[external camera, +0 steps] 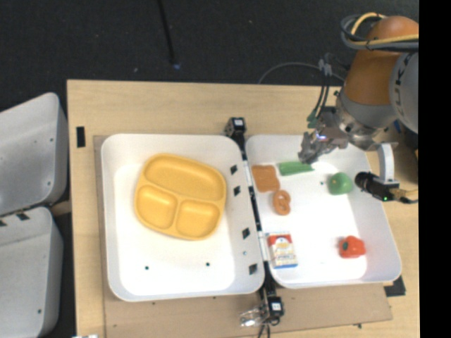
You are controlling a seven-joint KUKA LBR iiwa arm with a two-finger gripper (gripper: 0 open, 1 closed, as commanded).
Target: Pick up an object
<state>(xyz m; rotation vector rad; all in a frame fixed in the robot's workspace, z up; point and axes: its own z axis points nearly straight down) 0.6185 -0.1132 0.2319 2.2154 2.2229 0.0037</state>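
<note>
gripper (pixel 311 148) low over far edge of right bin (pixel 366 259), just above flat green piece (pixel 295 167). finger state: cannot tell. likely light, thin, stiff plastic, slippery; best pinched across narrow width, mid-length.

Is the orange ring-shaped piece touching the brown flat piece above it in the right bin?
Apart. The camera view shows a thin strip of white bin floor between the orange ring and the brown flat piece.
</note>
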